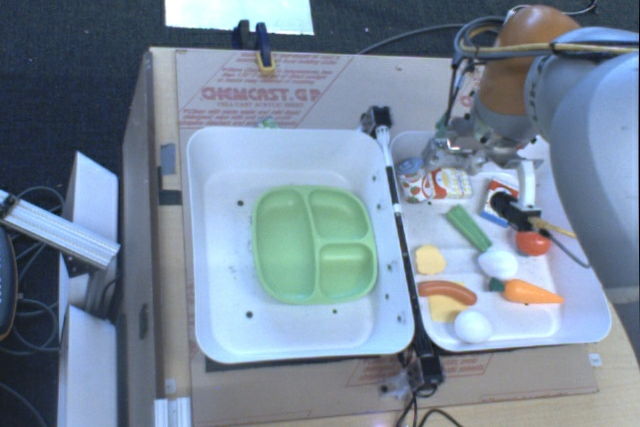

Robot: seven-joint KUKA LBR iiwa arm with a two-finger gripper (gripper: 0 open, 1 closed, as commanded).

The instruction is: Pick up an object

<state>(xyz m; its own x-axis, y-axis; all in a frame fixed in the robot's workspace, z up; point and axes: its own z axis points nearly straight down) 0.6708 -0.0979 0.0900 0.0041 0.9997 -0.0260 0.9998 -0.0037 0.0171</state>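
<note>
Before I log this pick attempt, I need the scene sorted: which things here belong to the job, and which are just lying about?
Job:
gripper
right bin
carrot
hot dog
two eggs
tomato
green stick
yellow piece
carton

Lying about:
left bin
green tray
clamp

Just one fixed camera, mounted high above the bench and looking down at a slant. Far enough back to take in both shallow white plastic bins [300, 147], the brown bench top [300, 80] and dark carpeted floor [80, 5] beyond. Big grey arm with orange band [570, 75] coming in from the right, claw [470, 147] over the right-hand bin's far end.
</note>
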